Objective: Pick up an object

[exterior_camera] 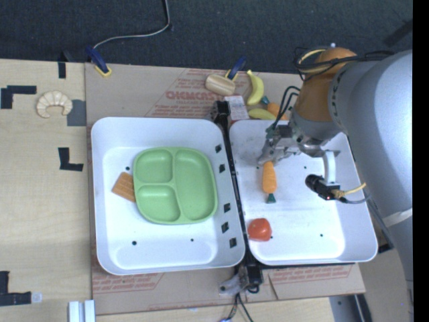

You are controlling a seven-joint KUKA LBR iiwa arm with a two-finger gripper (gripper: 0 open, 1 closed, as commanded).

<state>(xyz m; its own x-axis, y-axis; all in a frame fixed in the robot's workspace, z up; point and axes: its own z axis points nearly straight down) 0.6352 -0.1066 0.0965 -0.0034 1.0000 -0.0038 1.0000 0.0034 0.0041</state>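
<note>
An orange toy carrot [269, 178] with a green stem end lies in the right bin [315, 237], pointing toward the near side. My gripper [271, 152] hangs just over the carrot's far end, close to it or touching; contact is unclear. A red tomato [259, 229] rests nearer the front of the same bin, by its left wall. The grey arm with its orange band [322, 92] covers the bin's far right part.
The left bin [110, 237] holds a green divided plate [175, 185] with a brown cracker [123, 187] tucked at its left edge. Behind the bins lie a bread roll [219, 83], a banana [255, 88] and a small box [234, 104]. A croissant [55, 103] sits far left.
</note>
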